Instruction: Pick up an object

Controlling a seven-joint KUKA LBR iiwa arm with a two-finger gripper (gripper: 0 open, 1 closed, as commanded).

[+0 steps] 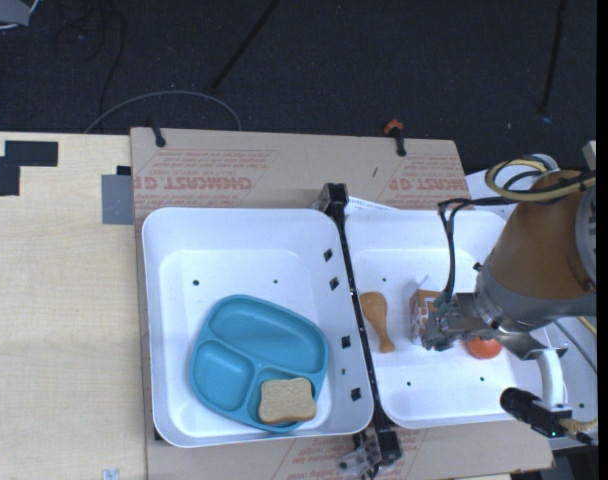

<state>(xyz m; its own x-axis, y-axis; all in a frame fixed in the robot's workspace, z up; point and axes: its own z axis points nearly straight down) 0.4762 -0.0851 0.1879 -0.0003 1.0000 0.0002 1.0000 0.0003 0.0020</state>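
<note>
Camera view: the hand [436, 330] is low in the right bin [404, 408], at a brown-and-white packet [422, 311]; its spread cannot be told. At nine o'clock from it lies a drumstick [377, 318]; at three o'clock, an orange object [483, 347].

Dark carpeted floor [314, 48] across the top, thin black cables [164, 103] looping over it. Pale wood counter [54, 318] at left with black [19, 163] and grey [115, 198] patches. A brown cardboard sheet [284, 168] with reversed red lettering lies on it, clamped at its far edge. Even, flat light.
</note>
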